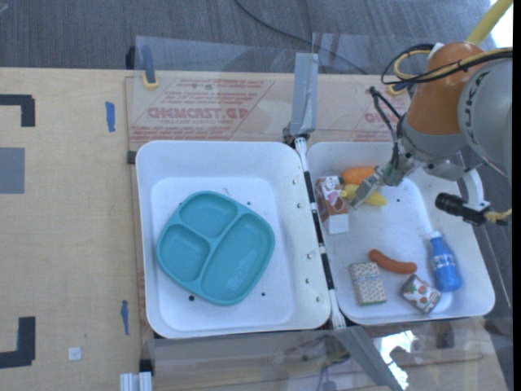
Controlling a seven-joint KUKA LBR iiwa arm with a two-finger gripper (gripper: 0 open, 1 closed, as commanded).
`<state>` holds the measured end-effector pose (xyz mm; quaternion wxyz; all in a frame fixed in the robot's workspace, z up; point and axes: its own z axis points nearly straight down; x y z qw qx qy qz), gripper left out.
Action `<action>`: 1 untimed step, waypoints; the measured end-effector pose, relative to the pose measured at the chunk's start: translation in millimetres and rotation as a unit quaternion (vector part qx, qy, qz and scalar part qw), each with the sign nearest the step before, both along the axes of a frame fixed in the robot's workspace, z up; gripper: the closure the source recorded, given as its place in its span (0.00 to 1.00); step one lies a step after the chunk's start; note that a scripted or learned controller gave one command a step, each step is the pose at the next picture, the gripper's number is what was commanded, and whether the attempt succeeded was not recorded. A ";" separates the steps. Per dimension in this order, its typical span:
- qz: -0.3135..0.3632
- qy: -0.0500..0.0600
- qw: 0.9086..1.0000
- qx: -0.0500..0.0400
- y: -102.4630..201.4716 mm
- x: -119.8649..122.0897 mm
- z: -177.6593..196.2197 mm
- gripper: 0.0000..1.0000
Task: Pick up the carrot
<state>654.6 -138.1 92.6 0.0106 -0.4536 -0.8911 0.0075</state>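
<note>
Tool [368, 190] low in the right bin [464, 304], apparently touching the carrot [356, 174], its grip impossible to tell.

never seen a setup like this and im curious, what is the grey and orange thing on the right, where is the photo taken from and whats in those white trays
The grey and orange thing is a robot arm, reaching in from the right. At its tip is a two-finger gripper for grasping things. The photo comes from one fixed camera above the bench, looking down at a slant.

Two shallow white bins sit side by side. The left bin holds a teal divided plate. The right bin holds toy groceries: an orange carrot, something yellow beside it, a brown carton, a sausage, a blue bottle and two small packets.

The gripper is low beside the carrot; whether it grips anything is too small to tell.
</note>
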 end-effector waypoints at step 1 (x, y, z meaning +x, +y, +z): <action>0.085 0.007 0.996 0.000 1.4 1.9 -2.7 0.00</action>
